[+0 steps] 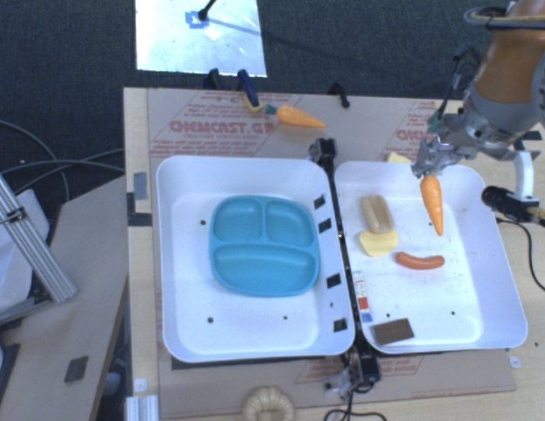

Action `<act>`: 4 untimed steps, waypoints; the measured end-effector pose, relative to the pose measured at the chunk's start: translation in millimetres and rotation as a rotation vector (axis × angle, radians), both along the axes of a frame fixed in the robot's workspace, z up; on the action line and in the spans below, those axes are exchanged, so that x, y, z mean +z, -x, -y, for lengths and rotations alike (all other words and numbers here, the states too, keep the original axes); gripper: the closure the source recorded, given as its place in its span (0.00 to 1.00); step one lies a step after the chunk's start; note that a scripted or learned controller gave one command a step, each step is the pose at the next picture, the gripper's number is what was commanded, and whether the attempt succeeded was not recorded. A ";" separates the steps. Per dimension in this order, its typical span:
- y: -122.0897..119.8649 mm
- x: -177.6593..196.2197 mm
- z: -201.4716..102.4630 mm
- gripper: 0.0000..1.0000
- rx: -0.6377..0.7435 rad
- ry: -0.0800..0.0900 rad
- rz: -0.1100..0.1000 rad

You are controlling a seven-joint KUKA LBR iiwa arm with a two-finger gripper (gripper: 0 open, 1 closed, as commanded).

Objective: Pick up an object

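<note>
A grey robot arm with an orange band is reaching in from the right over two shallow white bins sitting side by side on a bench. Its two-finger gripper (430, 167) is hanging above the far edge of the right-hand white bin (491, 323), and its fingers are closing on the thick top end of a long orange toy carrot (433, 203). The carrot is dangling point-down from the fingers, its tip appearing to hover over the bin floor, though whether it is fully clear of the floor is hard to judge from this slant.

So the pick seems largely done: the carrot is gripped and looks lifted. What is left is raising it higher and showing the grasp is holding.

Lying in the same bin are a tan bread-like block (376, 210), a pale yellow wedge (378, 241), a reddish-orange toy sausage (419, 260) and a flat brown rectangle (393, 330). The left-hand white bin (180, 323) is carrying a blue divided plastic plate (261, 245). A second orange carrot (295, 116) is lying on the board behind the bins.
</note>
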State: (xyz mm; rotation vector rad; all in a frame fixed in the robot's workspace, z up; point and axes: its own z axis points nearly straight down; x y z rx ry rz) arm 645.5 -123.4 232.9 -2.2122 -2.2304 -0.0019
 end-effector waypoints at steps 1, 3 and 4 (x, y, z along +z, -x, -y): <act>18.2 -3.6 -38.1 1.00 0.000 0.000 -0.001; 50.9 -18.3 -112.2 1.00 -0.001 0.000 -0.001; 56.1 -16.1 -102.1 1.00 -0.007 0.001 -0.001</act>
